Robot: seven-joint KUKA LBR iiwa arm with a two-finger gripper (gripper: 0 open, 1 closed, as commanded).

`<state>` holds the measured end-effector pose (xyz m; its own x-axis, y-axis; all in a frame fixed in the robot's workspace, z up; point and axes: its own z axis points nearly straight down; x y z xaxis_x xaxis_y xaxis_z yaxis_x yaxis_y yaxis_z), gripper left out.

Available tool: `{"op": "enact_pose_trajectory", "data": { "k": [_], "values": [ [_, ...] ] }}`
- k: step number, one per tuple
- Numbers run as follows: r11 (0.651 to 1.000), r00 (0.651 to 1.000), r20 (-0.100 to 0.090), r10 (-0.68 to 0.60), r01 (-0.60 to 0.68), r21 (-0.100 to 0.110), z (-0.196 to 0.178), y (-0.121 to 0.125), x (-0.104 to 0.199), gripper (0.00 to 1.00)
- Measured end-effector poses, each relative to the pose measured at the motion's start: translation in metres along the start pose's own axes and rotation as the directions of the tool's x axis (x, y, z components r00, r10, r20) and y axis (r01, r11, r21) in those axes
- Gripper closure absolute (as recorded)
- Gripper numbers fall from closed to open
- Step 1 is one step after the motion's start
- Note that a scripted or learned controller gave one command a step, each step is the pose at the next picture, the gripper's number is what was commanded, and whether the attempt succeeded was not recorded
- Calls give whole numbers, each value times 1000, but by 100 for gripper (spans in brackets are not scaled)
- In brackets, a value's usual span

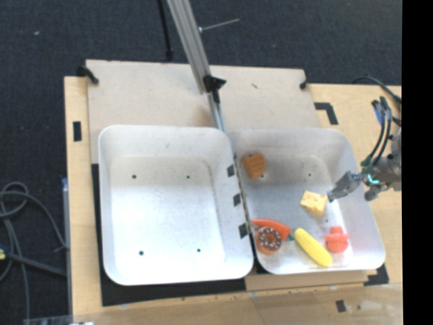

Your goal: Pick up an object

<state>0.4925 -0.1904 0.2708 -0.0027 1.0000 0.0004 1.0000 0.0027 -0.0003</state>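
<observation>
The cheese wedge [313, 202] lies in the right bin [352, 156], toward its right side, and is the piece nearest the gripper [354, 187], so I judge it the likeliest target. The gripper hangs just right of and slightly above the cheese at the bin's right rim, nothing between the jaws; whether they are spread or pressed together I cannot tell, as they are small and blurred. To do this well, the jaws should come down centred over the wedge and straddle its narrow sides, clear of the rim, since a wedge can slip out sideways. Near the front wall lie a banana [313, 247], a red piece [336, 240] just beside it, and an orange tool with a donut [270, 237] by the divider; a brown lump [254, 165] sits well apart at the back. The left bin [108, 156] adjoins it on the tan desk [81, 181], with dark carpet around and cables [20, 208] at left.
</observation>
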Motion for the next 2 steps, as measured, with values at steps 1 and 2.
{"op": "enact_pose_trajectory", "data": {
  "k": [1, 2],
  "values": [
    [1000, 1000, 1, 1, -1, -4, -2, 1, 0, 0],
    [1000, 1000, 2, 4, -4, 1, 40, -1, 0, 0]
  ]
}}
